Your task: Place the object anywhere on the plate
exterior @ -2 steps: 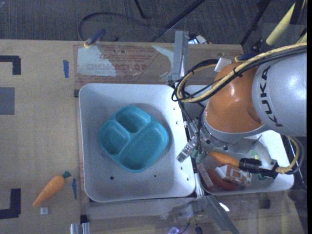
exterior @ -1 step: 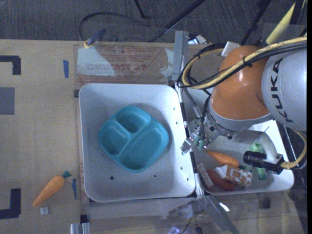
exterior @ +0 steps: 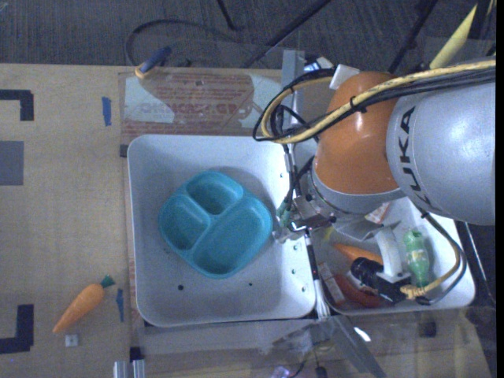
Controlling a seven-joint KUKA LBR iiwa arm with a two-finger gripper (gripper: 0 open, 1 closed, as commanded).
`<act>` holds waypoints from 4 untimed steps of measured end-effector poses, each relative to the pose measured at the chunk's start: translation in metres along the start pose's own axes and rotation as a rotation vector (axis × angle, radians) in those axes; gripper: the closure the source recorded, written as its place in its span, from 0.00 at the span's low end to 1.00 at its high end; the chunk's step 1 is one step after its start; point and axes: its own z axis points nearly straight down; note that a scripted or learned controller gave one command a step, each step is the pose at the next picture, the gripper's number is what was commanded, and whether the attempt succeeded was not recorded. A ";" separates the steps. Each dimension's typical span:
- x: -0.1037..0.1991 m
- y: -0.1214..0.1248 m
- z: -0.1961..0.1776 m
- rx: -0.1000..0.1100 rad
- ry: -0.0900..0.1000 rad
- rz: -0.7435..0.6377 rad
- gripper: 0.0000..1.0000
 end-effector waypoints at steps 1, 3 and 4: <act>0.064 0.016 0.002 0.000 0.000 -0.035 1.00; 0.065 0.016 -0.007 0.003 -0.001 -0.037 1.00; 0.108 0.057 0.022 -0.001 0.000 -0.058 1.00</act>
